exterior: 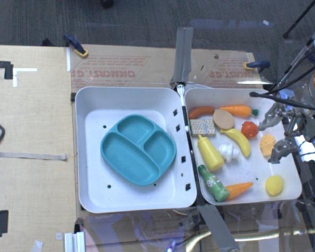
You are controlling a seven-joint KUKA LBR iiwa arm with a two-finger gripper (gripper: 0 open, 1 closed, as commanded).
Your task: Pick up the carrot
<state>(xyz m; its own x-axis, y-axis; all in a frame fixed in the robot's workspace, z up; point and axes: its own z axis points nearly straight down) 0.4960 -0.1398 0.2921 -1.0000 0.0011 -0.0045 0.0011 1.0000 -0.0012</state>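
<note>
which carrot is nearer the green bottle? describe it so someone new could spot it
Start at the right-hand white bin and go to its near edge. There the carrot lies beside the green bottle, its tip pointing away from the bottle. Unlike the other carrot at the bin's far edge, it sits between the bottle and the lemon.

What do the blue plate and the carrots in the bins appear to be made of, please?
The blue plate looks like moulded plastic, matte, with three smooth compartments. Both carrots seem to be toy plastic, uniformly orange with a slight sheen, though rubber cannot be ruled out.
</note>
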